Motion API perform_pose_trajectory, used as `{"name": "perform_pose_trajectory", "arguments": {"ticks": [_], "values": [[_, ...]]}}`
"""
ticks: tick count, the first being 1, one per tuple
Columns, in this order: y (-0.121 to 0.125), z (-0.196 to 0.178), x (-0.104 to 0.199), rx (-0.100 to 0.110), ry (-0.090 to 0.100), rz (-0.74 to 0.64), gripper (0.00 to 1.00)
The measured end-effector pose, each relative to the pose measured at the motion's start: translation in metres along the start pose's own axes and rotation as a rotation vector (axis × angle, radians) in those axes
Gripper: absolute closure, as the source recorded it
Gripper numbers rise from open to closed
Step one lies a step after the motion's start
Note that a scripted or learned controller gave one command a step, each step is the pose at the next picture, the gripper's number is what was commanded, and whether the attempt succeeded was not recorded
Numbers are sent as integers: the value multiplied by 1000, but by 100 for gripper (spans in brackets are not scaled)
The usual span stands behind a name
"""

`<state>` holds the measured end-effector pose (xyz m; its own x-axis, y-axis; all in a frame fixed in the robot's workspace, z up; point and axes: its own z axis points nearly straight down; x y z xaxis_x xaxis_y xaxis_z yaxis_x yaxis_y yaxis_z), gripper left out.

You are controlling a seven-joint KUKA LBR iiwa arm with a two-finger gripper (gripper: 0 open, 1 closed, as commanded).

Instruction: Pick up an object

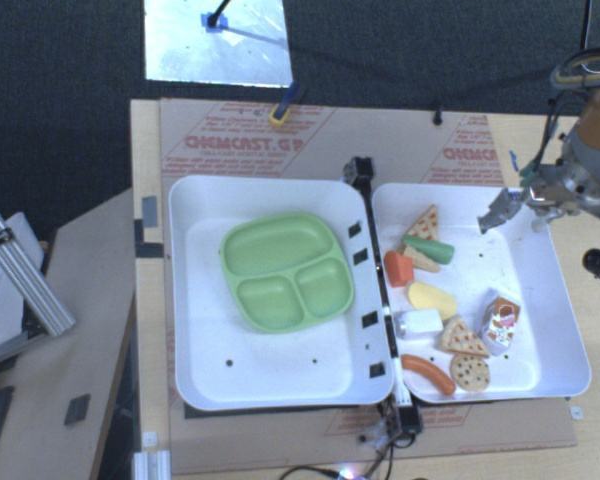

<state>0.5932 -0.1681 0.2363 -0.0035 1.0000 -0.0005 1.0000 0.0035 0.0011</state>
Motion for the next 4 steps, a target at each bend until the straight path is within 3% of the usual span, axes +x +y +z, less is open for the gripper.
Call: {"name": "perform_pose_trajectory", "arguments": {"ticks": [3,4], "values": [[-5,127,5,3,1,2,0],[-5,153,6,1,1,3,0]]}}
